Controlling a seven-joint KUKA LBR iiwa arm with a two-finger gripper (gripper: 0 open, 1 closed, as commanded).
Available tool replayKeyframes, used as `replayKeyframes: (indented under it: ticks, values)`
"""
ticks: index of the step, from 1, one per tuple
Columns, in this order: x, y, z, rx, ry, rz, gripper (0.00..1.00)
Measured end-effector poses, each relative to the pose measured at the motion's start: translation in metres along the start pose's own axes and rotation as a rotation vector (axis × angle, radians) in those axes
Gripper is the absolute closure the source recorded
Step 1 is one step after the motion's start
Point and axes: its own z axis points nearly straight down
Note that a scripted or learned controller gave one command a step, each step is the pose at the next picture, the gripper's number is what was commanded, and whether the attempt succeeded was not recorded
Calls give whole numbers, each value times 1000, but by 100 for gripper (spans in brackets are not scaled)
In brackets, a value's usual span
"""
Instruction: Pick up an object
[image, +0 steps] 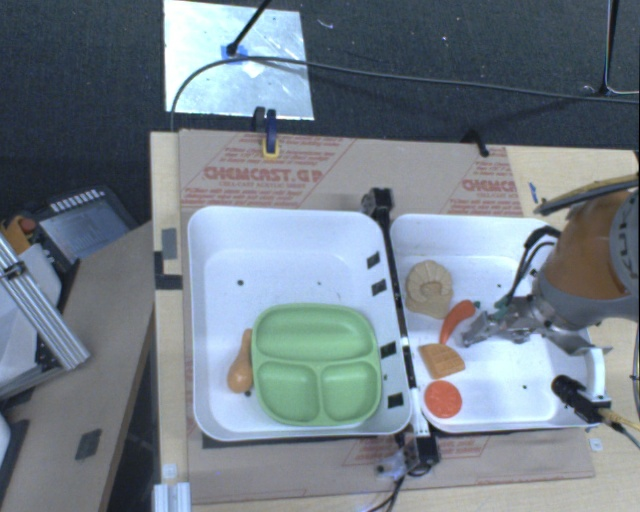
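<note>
The right bin (500, 235) holds a tan ridged round piece (429, 287), a red-orange carrot-like piece (457, 318), an orange wedge (441, 359) and a red-orange round piece (443, 399). My gripper (478, 329) reaches in from the right and sits low in this bin. Its tip is just right of the carrot-like piece and just above the wedge. Nothing is visibly lifted off the bin floor.
The left bin (280, 240) holds a green divided plate (316, 363) and a tan pear-shaped piece (241, 366) at the plate's left. A black divider (388, 270) runs between the bins. The arm (595, 265) hangs over the right bin's right side.
</note>
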Motion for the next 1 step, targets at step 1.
replayKeyframes:
  ticks: [1]
  values:
    - [-1,1,-13,-5,-2,0,100]
